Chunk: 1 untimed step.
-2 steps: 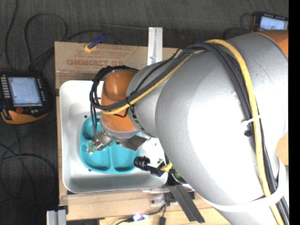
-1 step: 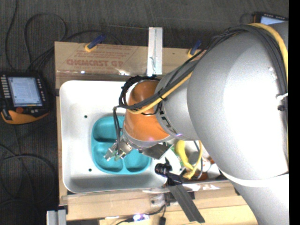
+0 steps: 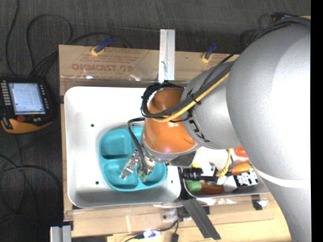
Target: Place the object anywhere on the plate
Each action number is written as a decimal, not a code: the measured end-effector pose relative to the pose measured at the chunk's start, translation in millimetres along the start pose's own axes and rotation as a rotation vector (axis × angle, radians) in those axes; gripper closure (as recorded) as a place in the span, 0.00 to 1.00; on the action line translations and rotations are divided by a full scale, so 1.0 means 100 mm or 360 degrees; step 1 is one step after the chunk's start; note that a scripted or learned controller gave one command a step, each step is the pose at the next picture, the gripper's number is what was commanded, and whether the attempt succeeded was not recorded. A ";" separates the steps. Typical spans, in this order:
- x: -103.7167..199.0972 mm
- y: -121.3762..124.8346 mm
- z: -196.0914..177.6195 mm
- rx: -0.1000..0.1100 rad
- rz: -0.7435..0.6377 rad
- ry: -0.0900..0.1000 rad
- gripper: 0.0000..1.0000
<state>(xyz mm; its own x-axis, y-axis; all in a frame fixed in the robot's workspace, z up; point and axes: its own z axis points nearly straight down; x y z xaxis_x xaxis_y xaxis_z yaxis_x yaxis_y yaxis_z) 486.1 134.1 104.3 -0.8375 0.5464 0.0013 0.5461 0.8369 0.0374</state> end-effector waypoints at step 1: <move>-0.36 -0.24 -0.80 0.0061 -0.0229 0.0004 1.00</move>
